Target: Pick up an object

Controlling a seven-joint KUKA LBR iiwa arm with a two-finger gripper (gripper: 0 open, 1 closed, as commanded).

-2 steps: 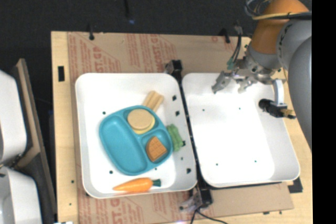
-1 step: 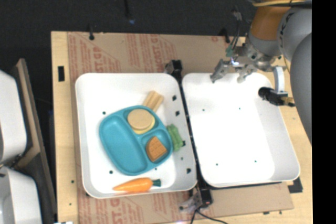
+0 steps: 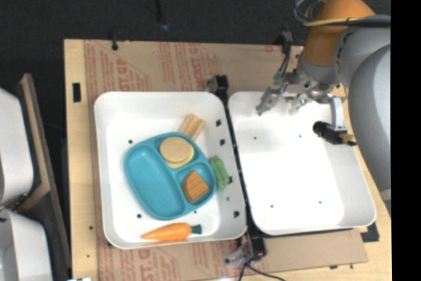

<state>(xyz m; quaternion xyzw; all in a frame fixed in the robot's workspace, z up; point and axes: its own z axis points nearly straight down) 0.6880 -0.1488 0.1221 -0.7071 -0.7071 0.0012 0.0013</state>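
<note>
Hand point(image 3: 281, 101) over right bin's point(image 3: 296, 207) far edge, grip state unclear. Tray point(image 3: 154, 184), carrot point(image 3: 172, 231) clustered in left bin point(image 3: 108, 141), well apart; reach needed.

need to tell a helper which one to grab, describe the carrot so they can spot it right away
Look in the left bin, the one holding the blue divided tray. The carrot lies flat near the bin's front edge, just below that tray. It is the one long orange piece with a green tip.

One fixed camera above the bench point(image 3: 164, 59); looks down aslant (both bins point(image 3: 112, 141) visible).
</note>
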